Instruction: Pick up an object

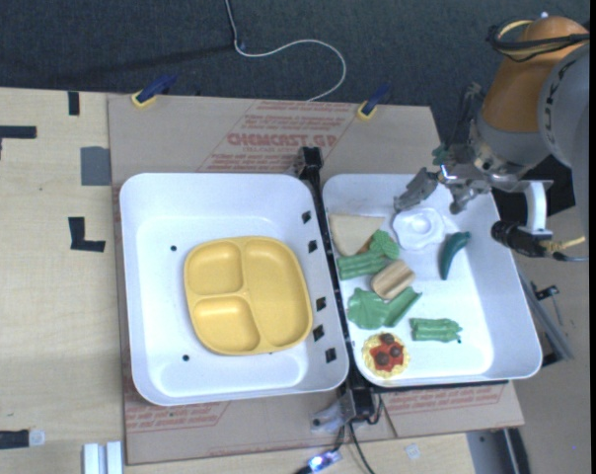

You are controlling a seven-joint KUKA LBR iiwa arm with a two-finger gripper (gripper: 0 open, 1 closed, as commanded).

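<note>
The right bin (505, 309) holds several toy foods: a white cup-like piece (418, 229), a dark green pepper (453, 253), a tan wedge (350, 231), a brown bread roll (393, 280), green leafy pieces (368, 259) (379, 308), a small green piece (435, 330) and a little pizza (385, 354). My gripper (438, 196) hangs over the bin's back part, just behind the white piece. It is open, its two grey fingers (411, 193) spread wide with nothing between them.
The left bin (150, 265) carries a yellow divided plate (247, 294). Black clips line the wall between the two bins (323, 265). A white cable (278, 47) lies on the dark cloth behind the bench. The arm's orange band (540, 38) sits at the upper right.
</note>
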